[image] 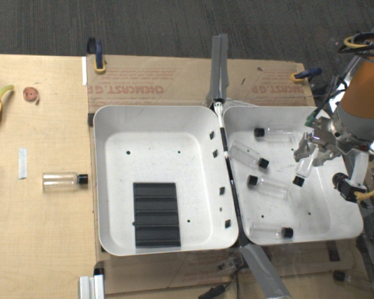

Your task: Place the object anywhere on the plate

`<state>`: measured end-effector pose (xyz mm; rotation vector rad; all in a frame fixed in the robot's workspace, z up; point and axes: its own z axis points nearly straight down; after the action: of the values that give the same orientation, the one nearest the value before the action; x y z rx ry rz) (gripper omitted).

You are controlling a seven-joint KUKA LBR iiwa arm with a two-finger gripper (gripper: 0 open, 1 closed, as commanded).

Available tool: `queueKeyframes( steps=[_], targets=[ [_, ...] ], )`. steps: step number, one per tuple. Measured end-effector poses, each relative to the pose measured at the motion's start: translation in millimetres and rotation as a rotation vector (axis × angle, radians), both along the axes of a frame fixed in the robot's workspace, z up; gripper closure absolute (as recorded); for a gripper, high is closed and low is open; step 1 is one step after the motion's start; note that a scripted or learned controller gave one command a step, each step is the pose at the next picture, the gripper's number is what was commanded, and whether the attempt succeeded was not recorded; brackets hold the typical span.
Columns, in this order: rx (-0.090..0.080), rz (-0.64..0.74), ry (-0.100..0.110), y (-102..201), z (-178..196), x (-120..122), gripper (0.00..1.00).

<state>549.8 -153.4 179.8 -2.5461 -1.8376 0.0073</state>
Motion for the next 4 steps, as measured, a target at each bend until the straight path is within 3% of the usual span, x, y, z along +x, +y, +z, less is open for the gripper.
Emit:
queueKeyframes(
  steps=[1,2,3,4],
  targets=[
    [0.000,-0.001,0.000,-0.1,0.1,0.0,0.00],
    [-0.001,0.167,-0.003,-17.6,22.7,105.7,0.00],
    [-0.001,0.171,-0.004,-54.0,37.2,109.1,0.00],
    [-0.001,0.066,-0.004,-64.0,56.1,109.4,0.00]
  ],
)
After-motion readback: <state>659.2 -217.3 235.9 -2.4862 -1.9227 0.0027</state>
